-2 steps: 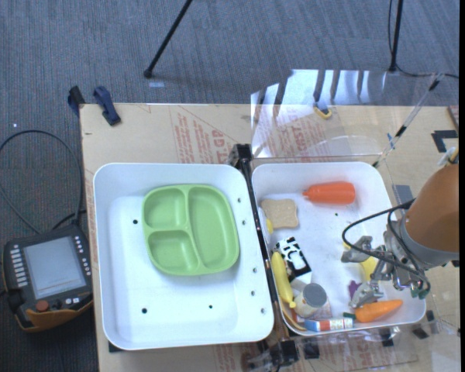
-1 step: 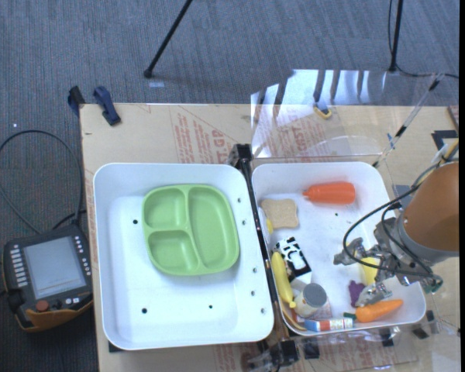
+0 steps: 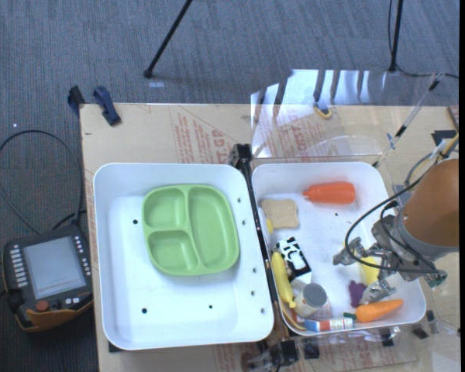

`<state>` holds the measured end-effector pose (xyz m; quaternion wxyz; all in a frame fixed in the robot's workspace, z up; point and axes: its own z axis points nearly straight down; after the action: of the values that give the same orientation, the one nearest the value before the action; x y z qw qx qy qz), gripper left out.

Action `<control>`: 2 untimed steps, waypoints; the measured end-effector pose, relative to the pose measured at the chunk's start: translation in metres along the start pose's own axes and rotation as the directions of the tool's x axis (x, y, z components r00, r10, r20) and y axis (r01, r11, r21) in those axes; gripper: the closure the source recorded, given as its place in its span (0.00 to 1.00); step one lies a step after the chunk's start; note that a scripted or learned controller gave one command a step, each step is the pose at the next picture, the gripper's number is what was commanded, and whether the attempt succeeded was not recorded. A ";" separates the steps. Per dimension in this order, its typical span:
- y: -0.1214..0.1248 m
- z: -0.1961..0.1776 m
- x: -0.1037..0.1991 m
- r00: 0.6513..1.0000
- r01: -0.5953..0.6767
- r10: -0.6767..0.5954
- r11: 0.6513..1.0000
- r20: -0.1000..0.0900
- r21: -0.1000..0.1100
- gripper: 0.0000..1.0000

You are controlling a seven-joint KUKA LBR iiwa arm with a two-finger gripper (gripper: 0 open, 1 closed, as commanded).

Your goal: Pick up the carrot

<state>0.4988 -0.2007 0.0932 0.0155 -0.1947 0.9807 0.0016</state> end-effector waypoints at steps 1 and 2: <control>-0.006 0.002 -0.003 0.964 0.267 -0.267 0.964 -0.005 0.000 0.00; -0.003 0.000 0.001 0.948 0.319 -0.319 0.948 0.002 0.008 0.00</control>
<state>0.4986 -0.2036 0.0933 0.0176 -0.3505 0.9364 -0.0043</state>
